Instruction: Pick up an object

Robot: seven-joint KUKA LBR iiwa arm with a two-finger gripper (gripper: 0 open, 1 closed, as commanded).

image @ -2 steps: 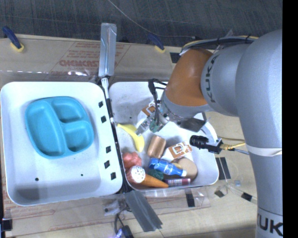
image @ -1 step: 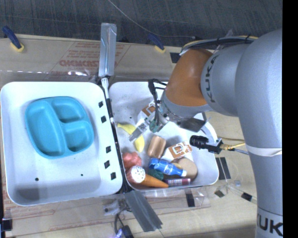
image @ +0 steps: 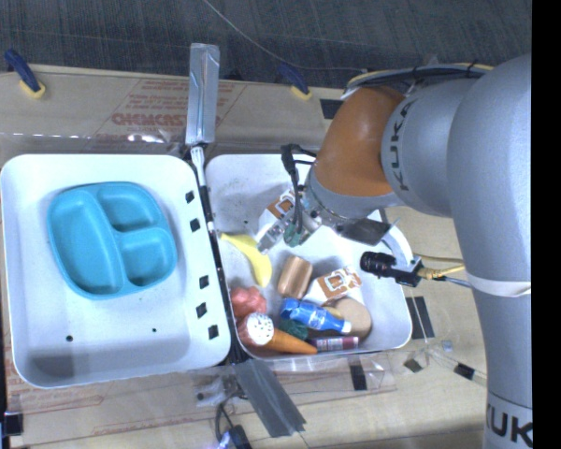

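My gripper (image: 294, 224) hangs low over the upper middle of the right bin (image: 232, 181), under the orange band of the arm (image: 360, 148). Just below and left of it lies a yellow banana (image: 250, 255). A tan cylinder (image: 293, 275) sits right under the gripper's tip. Further toward the front are a brown and white box (image: 338, 283), a blue bottle (image: 313, 317), a red lump (image: 248, 301), a white dotted ball (image: 259, 326) and an orange carrot (image: 288, 345). I see nothing lifted off the bin floor.
The left bin (image: 19, 279) holds a blue divided plate (image: 112, 237). A metal bar (image: 202, 92) stands up at the back between the bins. The arm's grey body (image: 486, 157) covers the right bin's right rim.
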